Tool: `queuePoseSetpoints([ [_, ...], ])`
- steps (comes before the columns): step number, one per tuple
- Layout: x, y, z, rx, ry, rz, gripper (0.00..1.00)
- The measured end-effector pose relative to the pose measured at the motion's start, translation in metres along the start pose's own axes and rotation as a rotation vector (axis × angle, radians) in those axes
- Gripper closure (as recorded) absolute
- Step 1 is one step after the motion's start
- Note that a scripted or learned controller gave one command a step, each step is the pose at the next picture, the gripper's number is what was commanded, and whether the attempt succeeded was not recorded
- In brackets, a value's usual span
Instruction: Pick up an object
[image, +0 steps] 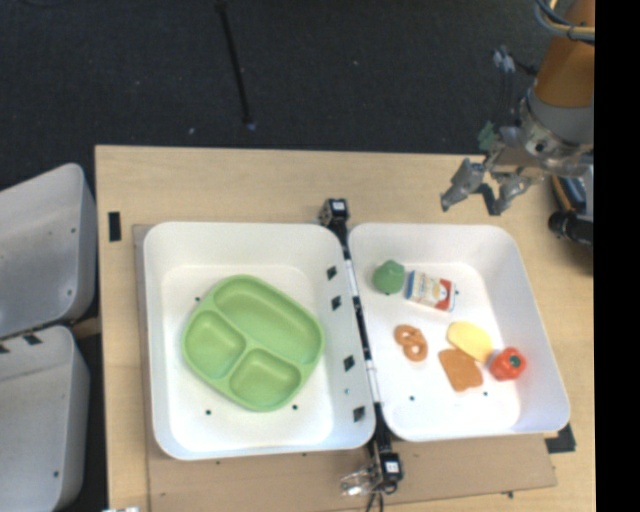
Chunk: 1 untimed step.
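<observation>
Tool first: it hangs above the far right corner of the tabletop, just beyond the far rim of the right bin, with its two grey fingers spread apart and nothing between them. From where I stand it looks high and clear of everything, so I would judge this to be the approach step, with no object yet chosen by contact.

Below and toward me from the tool, the right bin carries all the candidates. Nearest the tool's side is a small green ball-like toy, and just beside it a white carton with red and blue print, lying flat. Further toward the near rim sit a pretzel, a yellow piece that may be a lemon or a cheese, a toast-coloured slice touching or almost touching the yellow piece, and a red tomato just beside those two.

The left bin holds a green divided plate, well apart from the tool.

Next, I reckon, the tool must travel in over the right bin, line its open fingers over one item, and descend. The green toy and the pretzel stand more alone; the yellow, toast and tomato cluster looks crowded and would risk a nudged neighbour.
</observation>
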<state>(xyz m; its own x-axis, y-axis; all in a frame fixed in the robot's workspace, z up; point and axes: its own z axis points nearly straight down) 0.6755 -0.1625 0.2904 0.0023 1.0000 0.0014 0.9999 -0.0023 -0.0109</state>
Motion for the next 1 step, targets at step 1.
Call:
queuePoseSetpoints([
  [1, 0.0004, 0.0015, -0.0080, -0.012, -0.003, -0.003, 0.00],
])
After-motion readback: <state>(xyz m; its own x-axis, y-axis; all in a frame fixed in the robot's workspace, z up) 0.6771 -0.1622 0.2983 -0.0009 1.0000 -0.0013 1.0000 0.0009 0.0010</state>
